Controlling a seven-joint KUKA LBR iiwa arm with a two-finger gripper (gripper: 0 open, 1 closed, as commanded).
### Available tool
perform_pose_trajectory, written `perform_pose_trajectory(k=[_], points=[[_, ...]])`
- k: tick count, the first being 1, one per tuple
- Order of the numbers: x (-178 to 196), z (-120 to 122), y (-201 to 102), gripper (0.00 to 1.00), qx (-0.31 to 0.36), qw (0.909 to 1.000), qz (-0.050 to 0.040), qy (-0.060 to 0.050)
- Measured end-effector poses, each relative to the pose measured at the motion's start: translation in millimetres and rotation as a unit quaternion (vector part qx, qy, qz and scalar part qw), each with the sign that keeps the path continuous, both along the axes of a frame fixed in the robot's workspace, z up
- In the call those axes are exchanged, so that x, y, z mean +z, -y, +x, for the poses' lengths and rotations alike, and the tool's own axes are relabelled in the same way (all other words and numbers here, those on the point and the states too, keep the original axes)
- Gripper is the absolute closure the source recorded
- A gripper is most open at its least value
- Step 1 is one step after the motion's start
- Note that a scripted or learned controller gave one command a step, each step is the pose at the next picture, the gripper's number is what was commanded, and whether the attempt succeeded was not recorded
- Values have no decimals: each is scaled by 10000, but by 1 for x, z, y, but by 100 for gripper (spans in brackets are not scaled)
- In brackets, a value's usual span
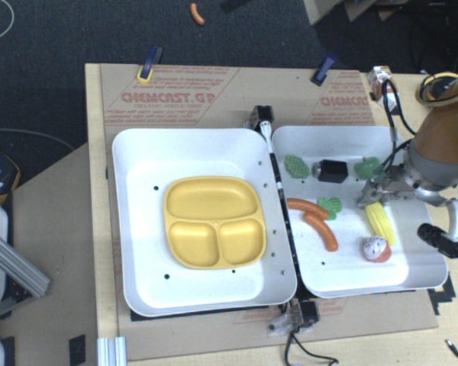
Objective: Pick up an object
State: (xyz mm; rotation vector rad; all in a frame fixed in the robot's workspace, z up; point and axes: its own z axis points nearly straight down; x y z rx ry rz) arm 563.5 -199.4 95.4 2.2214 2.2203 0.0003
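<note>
The right bin [351, 279] holds several small objects. A yellow corn cob [380, 223] lies at its right side, with a red and white ball-like toy [375, 248] just below it. Two orange sausages [317, 221] lie near the bin's middle beside a small green piece [331, 206]. Along the far side sit a green leafy toy [295, 165], a black block [333, 171] and another green piece [366, 166]. My gripper [377, 192] hangs low in the right bin, right over the corn cob's far end, under the grey and orange arm [441, 147].
The left bin [137, 227] holds a yellow three-compartment plate [214, 221]. A black hinge post [262, 116] stands between the bins at the back. Cables [389, 105] run along the arm. Clamps [147, 65] grip the bench's far edge.
</note>
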Motion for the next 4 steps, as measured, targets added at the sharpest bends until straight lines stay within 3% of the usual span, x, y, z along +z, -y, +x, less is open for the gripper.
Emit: perform_pose_trajectory(k=[2, 3, 4], points=[[106, 1, -1, 100, 15, 10000, -14, 38], [132, 2, -1, 100, 9, 10000, -12, 26], [132, 3, -56, 100, 29, 10000, 12, -12]])
